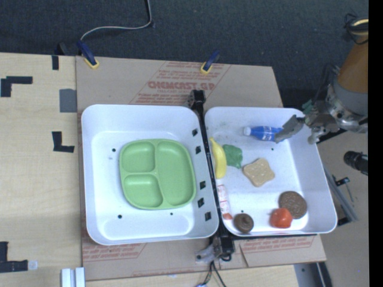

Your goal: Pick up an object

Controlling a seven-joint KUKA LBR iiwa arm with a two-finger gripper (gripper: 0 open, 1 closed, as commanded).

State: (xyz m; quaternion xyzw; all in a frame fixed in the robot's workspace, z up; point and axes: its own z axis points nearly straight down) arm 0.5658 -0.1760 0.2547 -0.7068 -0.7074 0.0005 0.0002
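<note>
The gripper (299, 127) was seen open above the right bin (314, 178), near its back right corner, with nothing held. One finger was just beside a smooth blue bottle (263, 133). A flat toast slice (258, 172) lay mid-bin.

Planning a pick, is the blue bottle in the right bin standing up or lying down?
Lying down. The blue bottle rests on its side near the right bin's far wall, white cap pointing left.

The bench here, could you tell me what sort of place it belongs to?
Probably a robot lab's grasping test bench: two white bins clamped on cardboard, toy food such as a banana and toast in the right one, and a gripper at that bin's far right edge.
</note>
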